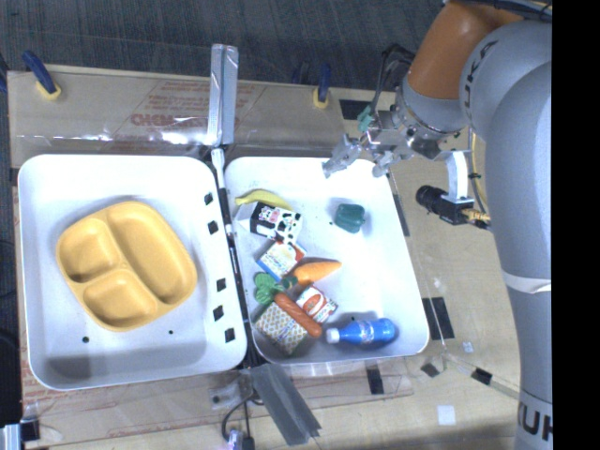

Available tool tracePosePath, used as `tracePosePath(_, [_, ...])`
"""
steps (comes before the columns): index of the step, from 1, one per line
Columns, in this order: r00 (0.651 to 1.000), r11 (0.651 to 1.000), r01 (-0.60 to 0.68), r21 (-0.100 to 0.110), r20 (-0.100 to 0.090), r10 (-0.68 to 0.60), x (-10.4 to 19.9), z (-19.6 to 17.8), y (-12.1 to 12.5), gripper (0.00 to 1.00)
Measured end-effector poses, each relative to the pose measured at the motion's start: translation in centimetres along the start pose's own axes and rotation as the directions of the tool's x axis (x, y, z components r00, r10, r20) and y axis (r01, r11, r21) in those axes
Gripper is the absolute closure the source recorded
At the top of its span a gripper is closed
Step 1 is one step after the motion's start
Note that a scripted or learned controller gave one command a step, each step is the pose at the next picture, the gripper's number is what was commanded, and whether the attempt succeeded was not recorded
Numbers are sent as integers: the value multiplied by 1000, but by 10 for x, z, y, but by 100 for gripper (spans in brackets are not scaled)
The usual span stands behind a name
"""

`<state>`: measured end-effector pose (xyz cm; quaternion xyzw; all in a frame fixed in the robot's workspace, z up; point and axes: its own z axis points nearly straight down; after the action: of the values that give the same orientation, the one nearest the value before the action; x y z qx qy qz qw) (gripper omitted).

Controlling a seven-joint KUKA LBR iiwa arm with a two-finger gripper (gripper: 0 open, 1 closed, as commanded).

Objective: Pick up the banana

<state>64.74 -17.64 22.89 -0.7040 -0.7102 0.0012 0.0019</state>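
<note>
Overhead, the two-finger metal gripper (359, 160) hovers open and empty at the right white bin's (405, 279) far edge, apart from the curved yellow banana (262, 198).

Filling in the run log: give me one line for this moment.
hand: open, above right bin's far edge | banana: in bin, far left corner, not held | stage: approach

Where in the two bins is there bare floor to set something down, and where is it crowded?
Right bin: bare floor along its right side, between the teal block and the blue bottle, and near the gripper. Crowded: its left side, banana down to the carrots. Left bin: bare strips around the yellow tray.
</note>
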Motion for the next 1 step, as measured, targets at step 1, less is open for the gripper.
tracePosePath(1, [994,994,106,-2,0,-106,42,99,10,0])
